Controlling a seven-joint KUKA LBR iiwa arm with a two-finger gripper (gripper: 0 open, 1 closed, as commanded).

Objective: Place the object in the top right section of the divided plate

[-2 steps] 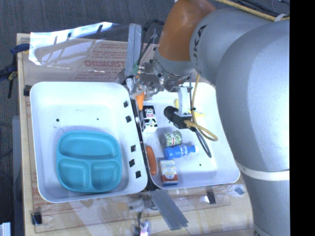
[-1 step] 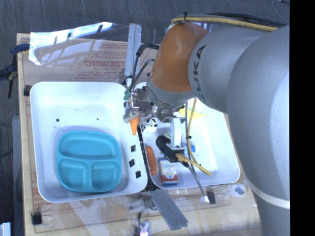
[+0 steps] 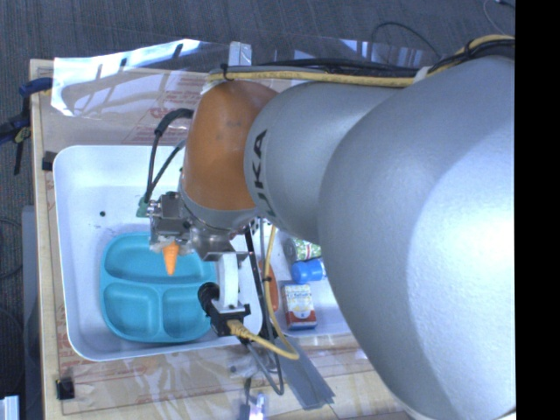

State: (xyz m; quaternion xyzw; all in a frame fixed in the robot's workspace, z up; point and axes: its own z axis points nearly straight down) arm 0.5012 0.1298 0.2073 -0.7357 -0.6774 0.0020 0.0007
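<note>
A blue divided plate [image 3: 140, 297] lies in the left white bin [image 3: 79, 234], with one long section on its far side and smaller ones nearer the front. My gripper [image 3: 170, 237] hangs over the plate's far right part, below the orange wrist band. A small orange carrot-shaped object [image 3: 171, 259] sticks out from between its fingers, tip pointing down, and the gripper is shut on it. The object's tip is over the plate's far section, close to its surface; whether it touches I cannot tell.
The grey arm covers most of the right bin. Beside it show a green packet [image 3: 305, 250], a blue item [image 3: 309, 270] and a red and white box [image 3: 299, 305]. Cables [image 3: 254, 322] hang by the plate's right edge. Clear plastic sheeting [image 3: 122, 68] lies behind the bins.
</note>
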